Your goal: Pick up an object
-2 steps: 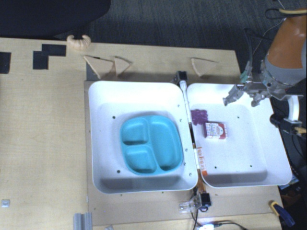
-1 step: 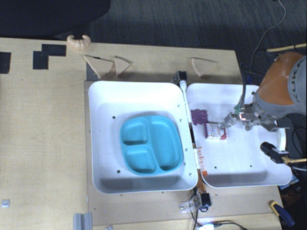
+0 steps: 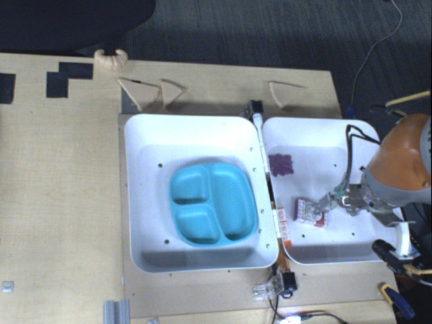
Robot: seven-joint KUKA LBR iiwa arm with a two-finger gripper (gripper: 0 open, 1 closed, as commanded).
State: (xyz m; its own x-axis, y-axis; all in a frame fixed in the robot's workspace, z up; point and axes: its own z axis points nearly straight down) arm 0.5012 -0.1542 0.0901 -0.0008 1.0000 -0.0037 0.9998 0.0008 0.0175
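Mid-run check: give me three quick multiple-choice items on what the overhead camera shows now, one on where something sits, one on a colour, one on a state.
1. Where is the divided tray?
A. In the left bin
B. In the right bin
C. On the bench outside both bins

2. What colour is the small soft-looking object near the right bin's upper left?
A. Yellow
B. Purple
C. Green

3. How does the small packet lie?
A. Lifted clear above the bin
B. Inside the tray
C. On the right bin's floor, beside the gripper

Key:
1 A: the blue tray rests in the left bin.
2 B: the object is purple.
3 C: the packet lies flat on the floor of the right bin, with the gripper at its right edge.
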